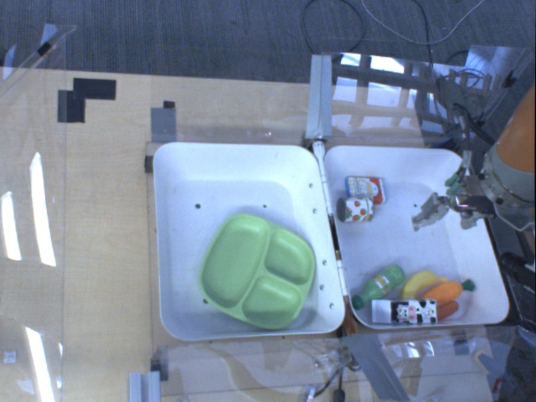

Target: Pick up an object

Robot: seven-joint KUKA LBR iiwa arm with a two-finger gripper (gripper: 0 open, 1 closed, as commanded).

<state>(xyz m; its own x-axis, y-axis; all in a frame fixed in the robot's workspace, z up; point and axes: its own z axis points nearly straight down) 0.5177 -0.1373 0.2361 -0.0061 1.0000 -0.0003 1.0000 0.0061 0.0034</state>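
My gripper (444, 214) hangs over the right bin (419, 170), near its right wall, open with nothing between its fingers. To its left lie a red and white carton (365, 188) and a small white cup with red spots (358, 210). Along the front of that bin sit a green bottle (379, 283), a yellow banana (422, 282), an orange carrot (445, 291) and a black and white box (404, 311). All of these are apart from the gripper.
A green divided plate (260, 270) lies in the left bin (209, 174), towards its front. A metal frame and cables (394, 65) stand behind the right bin. The arm's grey body (511, 153) reaches in at the right edge.
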